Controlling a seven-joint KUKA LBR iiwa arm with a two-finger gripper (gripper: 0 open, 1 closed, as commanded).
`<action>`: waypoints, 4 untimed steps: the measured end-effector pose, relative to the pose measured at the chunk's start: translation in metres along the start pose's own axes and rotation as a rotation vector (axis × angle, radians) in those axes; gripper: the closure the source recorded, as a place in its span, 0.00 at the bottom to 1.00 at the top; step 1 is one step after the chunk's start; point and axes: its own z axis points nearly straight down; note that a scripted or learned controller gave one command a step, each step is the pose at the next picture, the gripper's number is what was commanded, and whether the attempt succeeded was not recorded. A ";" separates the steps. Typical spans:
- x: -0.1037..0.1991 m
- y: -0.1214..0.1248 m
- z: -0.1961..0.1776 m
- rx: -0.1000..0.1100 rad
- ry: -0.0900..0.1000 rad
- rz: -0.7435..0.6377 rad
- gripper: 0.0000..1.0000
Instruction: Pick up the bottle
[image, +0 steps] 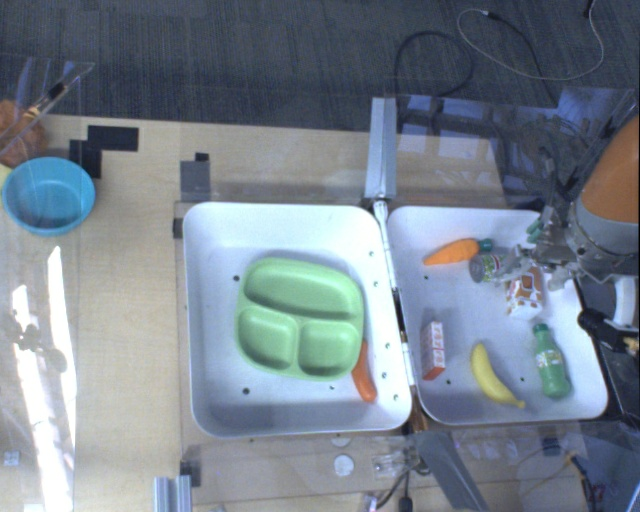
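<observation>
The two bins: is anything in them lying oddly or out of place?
One thing: an orange sausage-like piece in the left bin sits wedged between the green divided plate and the bin wall, not on the plate. The green bottle lies on its side in the right bin.

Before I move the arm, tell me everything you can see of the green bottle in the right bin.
The small green plastic bottle lies on its side on the floor of the right white bin, near the bin's right wall. Its cap end points up-view; a pale label band crosses the body. Nothing touches it: the yellow banana lies apart to its left, and the pincer is further up-view.
</observation>
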 end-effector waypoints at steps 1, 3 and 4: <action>-0.010 -0.052 0.040 0.001 0.001 -0.007 0.00; 0.007 0.047 0.016 -0.004 -0.001 -0.041 0.00; -0.018 -0.071 0.022 -0.001 0.000 -0.256 0.00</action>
